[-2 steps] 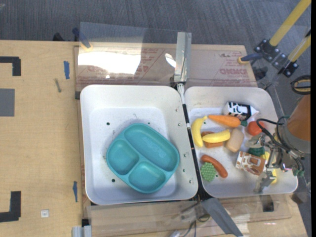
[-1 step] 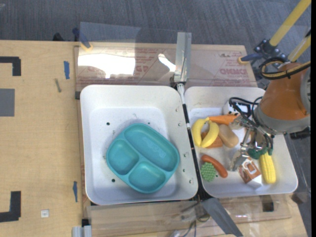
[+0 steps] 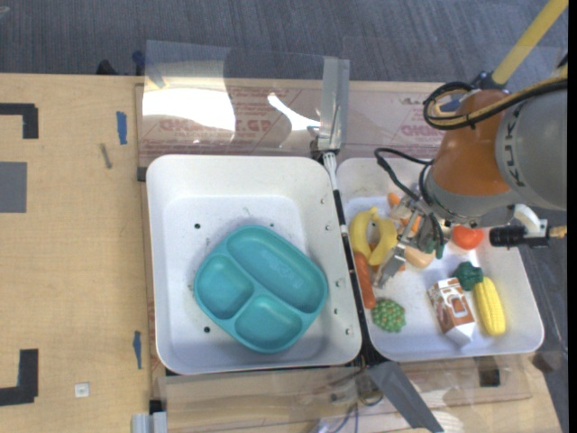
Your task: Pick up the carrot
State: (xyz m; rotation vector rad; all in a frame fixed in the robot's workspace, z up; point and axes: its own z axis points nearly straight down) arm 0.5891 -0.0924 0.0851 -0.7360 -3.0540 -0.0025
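Note:
The carrot is a slim orange stick lying lengthwise along the left wall of the right bin, just below a yellow banana. My gripper hangs low over the middle of that bin, right of the carrot and close to it, among the toy foods. The carrot lies flat on the bin floor and nothing lifts it. The grey arm with its orange band comes in from the upper right and hides part of the bin behind it.
Around the gripper lie a beige piece, green grapes, a small carton, a corn cob, a green vegetable and a red tomato. The left bin holds a teal divided plate.

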